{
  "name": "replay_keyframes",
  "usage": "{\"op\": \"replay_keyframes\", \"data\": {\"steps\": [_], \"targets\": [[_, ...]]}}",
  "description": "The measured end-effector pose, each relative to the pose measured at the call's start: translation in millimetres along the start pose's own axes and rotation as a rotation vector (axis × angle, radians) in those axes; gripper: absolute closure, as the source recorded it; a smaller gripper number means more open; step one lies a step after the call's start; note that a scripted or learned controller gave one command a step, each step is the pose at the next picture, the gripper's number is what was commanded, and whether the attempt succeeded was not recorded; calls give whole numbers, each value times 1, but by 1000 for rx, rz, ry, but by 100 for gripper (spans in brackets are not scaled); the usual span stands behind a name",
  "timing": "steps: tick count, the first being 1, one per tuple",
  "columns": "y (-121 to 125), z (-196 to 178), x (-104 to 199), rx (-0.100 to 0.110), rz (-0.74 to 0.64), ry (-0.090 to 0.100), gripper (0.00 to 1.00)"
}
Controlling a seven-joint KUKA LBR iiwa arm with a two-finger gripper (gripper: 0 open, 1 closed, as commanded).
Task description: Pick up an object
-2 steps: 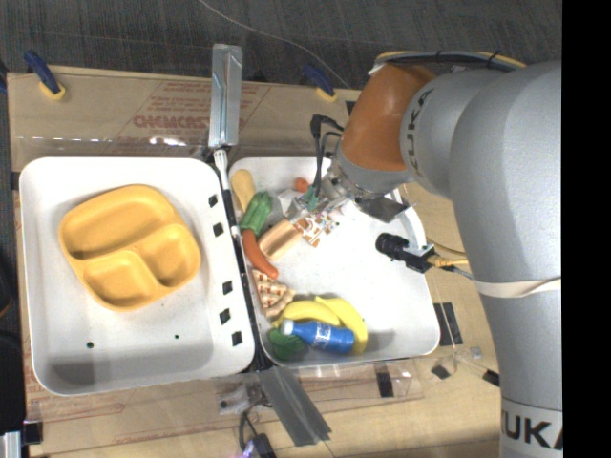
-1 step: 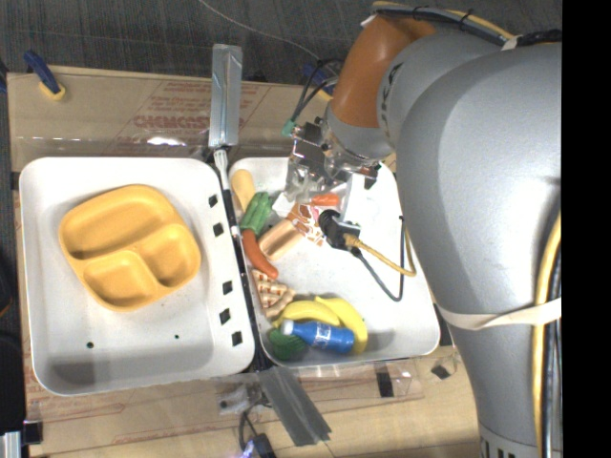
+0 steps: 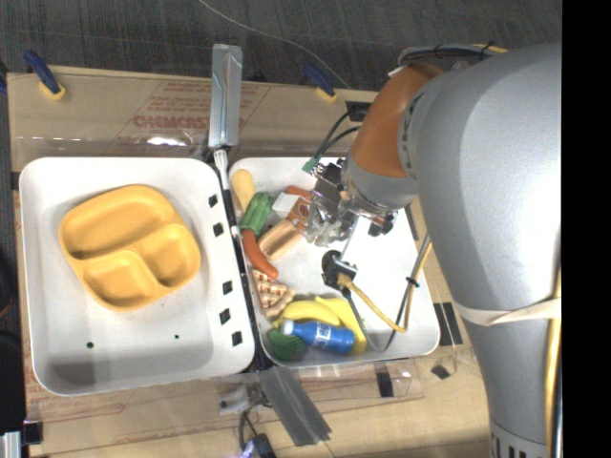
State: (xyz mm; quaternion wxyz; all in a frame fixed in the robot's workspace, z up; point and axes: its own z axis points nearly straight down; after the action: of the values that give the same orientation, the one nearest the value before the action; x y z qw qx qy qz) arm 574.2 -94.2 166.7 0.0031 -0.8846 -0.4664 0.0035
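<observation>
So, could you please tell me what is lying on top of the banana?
A blue bottle lies across the banana. The banana's lower edge and anything beneath the bottle are covered.

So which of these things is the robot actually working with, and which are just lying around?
In the job: gripper, right bin, banana, blue bottle, red sausage, brown cylinder.
Lying about: yellow divided tray, left bin, blue clamp.
</observation>
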Motion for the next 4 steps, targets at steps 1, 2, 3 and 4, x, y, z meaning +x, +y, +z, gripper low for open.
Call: {"op": "replay_keyframes", "data": {"steps": [1, 2, 3, 4], "targets": [[0, 0, 0, 0, 0, 0, 0], [-14, 69, -7, -2, 261, 3, 0], [35, 73, 13, -8, 688, 9, 0], [58, 73, 39, -6, 759, 8, 0]]}}
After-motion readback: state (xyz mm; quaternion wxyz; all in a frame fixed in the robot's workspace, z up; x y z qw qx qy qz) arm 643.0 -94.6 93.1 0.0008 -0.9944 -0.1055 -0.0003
